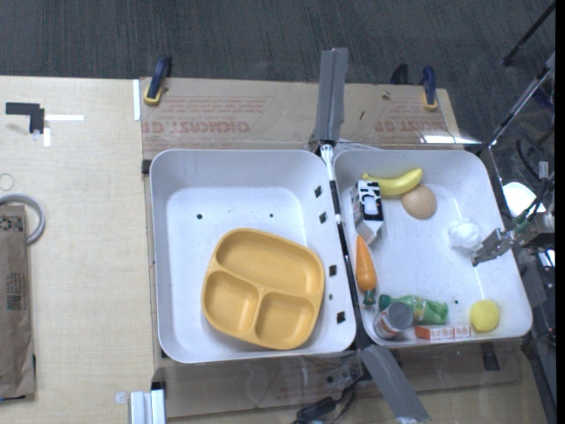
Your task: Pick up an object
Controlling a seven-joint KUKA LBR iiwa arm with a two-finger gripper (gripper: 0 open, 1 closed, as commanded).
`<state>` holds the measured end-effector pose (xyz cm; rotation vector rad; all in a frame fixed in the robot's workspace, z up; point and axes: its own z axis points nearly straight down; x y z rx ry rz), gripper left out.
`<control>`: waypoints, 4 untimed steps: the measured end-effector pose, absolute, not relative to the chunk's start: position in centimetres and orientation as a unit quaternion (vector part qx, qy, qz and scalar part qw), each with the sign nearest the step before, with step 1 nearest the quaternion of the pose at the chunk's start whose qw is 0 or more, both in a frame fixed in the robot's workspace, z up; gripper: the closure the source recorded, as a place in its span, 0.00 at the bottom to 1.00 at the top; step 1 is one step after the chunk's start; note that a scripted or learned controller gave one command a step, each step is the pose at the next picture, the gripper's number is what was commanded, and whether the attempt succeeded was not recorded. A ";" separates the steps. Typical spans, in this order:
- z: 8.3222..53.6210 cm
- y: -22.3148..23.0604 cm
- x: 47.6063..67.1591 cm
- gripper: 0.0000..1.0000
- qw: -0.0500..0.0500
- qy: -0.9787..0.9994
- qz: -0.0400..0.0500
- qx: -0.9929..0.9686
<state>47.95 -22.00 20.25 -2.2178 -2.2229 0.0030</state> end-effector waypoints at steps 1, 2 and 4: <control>21.1 -22.0 48.0 1.00 0.001 -0.708 0.001 -0.706; 29.3 -22.3 47.8 1.00 -0.001 -0.738 0.001 -0.674; 26.5 -7.9 50.3 1.00 0.001 -0.766 0.001 -0.643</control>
